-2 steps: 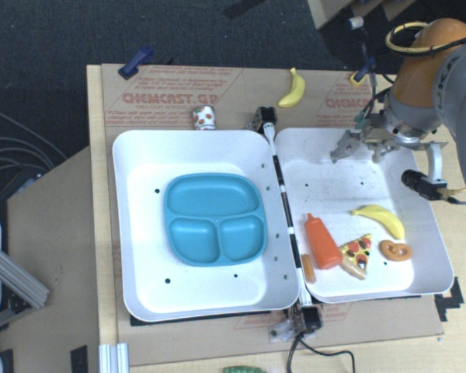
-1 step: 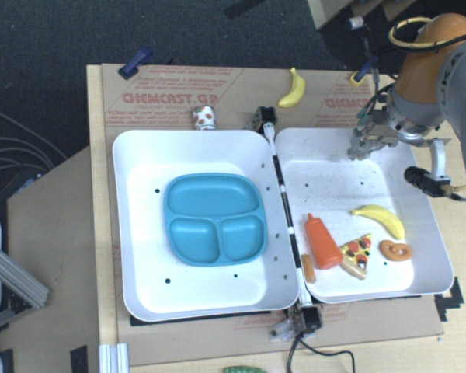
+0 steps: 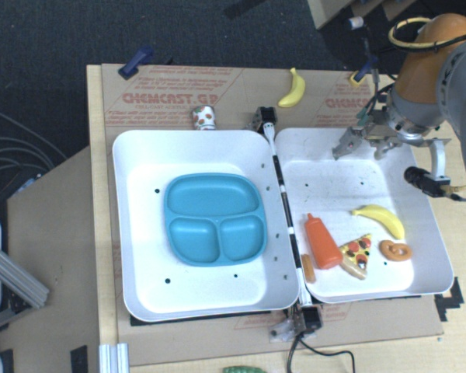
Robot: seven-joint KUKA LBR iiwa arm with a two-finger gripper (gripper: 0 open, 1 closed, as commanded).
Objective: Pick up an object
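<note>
Landmark: the right bin (image 3: 419, 274), the white one nearer the arm.
Gripper (image 3: 363, 147): above the far edge of the right bin, its two fingers spread apart with nothing between them.
Arm (image 3: 431, 76): grey with an orange band, over the far right corner of the right bin.
Banana (image 3: 381, 219): lying in the right bin's near half, toward its right side, well apart from the gripper.
Orange bottle (image 3: 322, 242): lying flat in the right bin, left of the banana.
Pizza slice (image 3: 358, 255): just beside the bottle on its right, nearer than the banana.
Doughnut (image 3: 394, 250): right of the pizza slice, just below the banana's tip.
Left bin (image 3: 132, 208): touching the right bin's left side, holding a blue divided plate (image 3: 214, 217).
Second banana (image 3: 293, 89): on the bench beyond the right bin's far left corner.
</note>
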